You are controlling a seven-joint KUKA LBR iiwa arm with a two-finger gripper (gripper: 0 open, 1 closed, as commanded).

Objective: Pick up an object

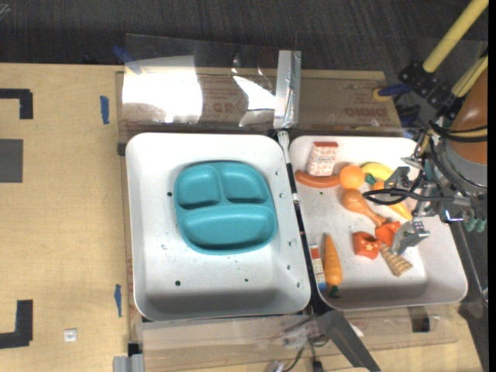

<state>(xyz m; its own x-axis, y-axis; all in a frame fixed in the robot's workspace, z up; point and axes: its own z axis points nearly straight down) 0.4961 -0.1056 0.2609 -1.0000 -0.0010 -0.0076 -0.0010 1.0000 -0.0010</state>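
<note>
Gripper (pixel 404 237): low in right bin (pixel 442 285), above red toy (pixel 366 244) and waffle piece (pixel 397 264); finger spread not discernible. Risk: crowded neighbours, likely glancing grasp or miss.

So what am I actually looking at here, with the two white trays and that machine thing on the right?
You are looking down, at a slant, from a camera fixed above a workbench. The machine on the right is a robot arm, grey with an orange band, and at its tip sits a gripper with two fingers for pinching things. A program steers it; its job is to pick up an object.

The left bin holds a teal divided plate. The right bin holds toy food: a carrot near the front, a sausage, a small carton at the back, an orange, something yellow, and a red piece beside a tan waffle-like piece.

The gripper hangs low over the right bin, near the red piece. Cables hide its fingers, so I cannot tell whether it holds anything.
</note>
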